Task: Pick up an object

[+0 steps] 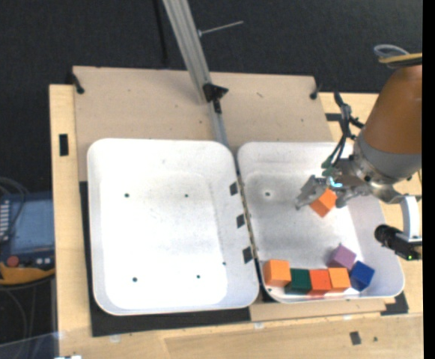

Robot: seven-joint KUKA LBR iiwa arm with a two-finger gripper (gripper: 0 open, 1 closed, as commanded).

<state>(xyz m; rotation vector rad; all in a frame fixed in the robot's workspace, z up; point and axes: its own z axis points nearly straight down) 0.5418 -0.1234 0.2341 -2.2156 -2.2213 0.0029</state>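
Note:
My gripper [323, 196] hangs over the right bin [277, 172], reaching in from the right. An orange block [323, 202] sits between its fingers, tilted and lifted above the bin floor. Along the bin's front edge lie several blocks: an orange one [278, 271], a dark green one [300, 280], a red-orange one [320, 280], another orange one [339, 277], a blue one [362, 274] and a purple one [344, 256] just behind them.
The left bin [161, 223] lies beside the right one. A metal pole [191, 43] slants up from between the bins at the back. A control pendant [22, 234] rests off the bench at the left.

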